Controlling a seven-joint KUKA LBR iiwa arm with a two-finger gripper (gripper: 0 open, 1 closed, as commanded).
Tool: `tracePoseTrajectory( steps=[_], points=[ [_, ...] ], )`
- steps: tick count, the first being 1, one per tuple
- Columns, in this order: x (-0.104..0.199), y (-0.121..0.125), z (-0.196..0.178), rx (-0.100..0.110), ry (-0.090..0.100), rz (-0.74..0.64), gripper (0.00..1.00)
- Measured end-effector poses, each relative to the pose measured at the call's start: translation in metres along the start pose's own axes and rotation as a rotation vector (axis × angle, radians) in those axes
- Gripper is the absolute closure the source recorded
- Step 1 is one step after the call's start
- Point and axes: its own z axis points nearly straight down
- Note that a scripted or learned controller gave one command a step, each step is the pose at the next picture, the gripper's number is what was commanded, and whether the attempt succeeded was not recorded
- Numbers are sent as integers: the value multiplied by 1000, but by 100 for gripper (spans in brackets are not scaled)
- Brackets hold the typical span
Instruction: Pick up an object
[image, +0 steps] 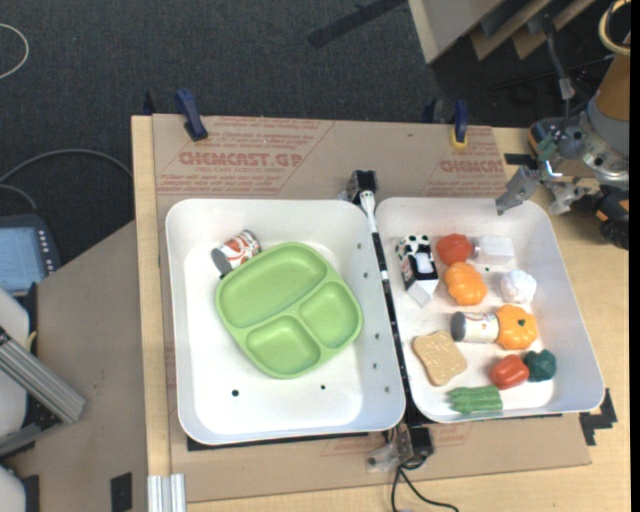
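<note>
The right bin (572, 300) holds several toy foods: a red tomato (453, 248), an orange fruit (465, 284), a small pumpkin (516, 326), a bread slice (440, 357), a red pepper (509, 372), a dark green broccoli (541, 365) and a green pod (475, 400). A black-and-white cow figure (417, 258), a white block (495, 248), a white garlic (517, 287) and a small white bottle (473, 327) lie among them. My gripper (540, 192) hangs over the bin's far right corner, open, with nothing between its fingers.
The left bin (190, 330) carries a green divided plate (289, 308) and a small red-and-white can (235, 250) at the plate's far left. A black divider strip (378, 265) runs between the bins. Two blue clamps (190, 113) hold the cardboard at the back.
</note>
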Motion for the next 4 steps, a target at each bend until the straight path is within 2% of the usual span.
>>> tracePoseTrajectory(
  steps=[1,2,3,4],
  points=[
    [-10,-65,113,10,3,4,0],
    [11,-132,96,5,3,2,0],
    [22,-173,103,5,3,2,0],
    [21,-170,93,-4,-2,1,100]
  ],
)
